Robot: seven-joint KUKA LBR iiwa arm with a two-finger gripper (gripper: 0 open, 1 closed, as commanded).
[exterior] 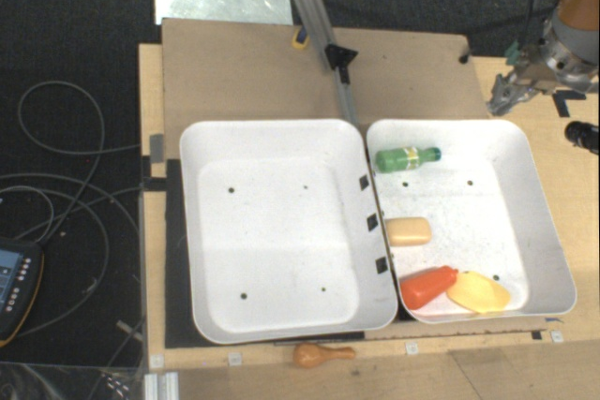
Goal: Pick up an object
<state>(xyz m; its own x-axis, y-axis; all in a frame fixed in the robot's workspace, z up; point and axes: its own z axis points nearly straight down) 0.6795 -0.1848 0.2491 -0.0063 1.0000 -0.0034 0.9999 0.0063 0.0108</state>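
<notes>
In the right bin [525,201] lie a green bottle [407,158] near the back left, a tan block [410,231] against the left wall, and a red object [427,286] beside a yellow one [479,292] at the front. My gripper [507,96] hangs at the upper right, above the bench just behind the right bin's back right corner, apart from all the objects. Nothing shows between its fingers.
The left bin [281,229] stands beside the right one. A grey pole [314,9] slants across the back of the bench. A small orange-brown object [322,353] lies on the bench in front of the bins. Cables and a handset [17,286] lie on the floor to the left.
</notes>
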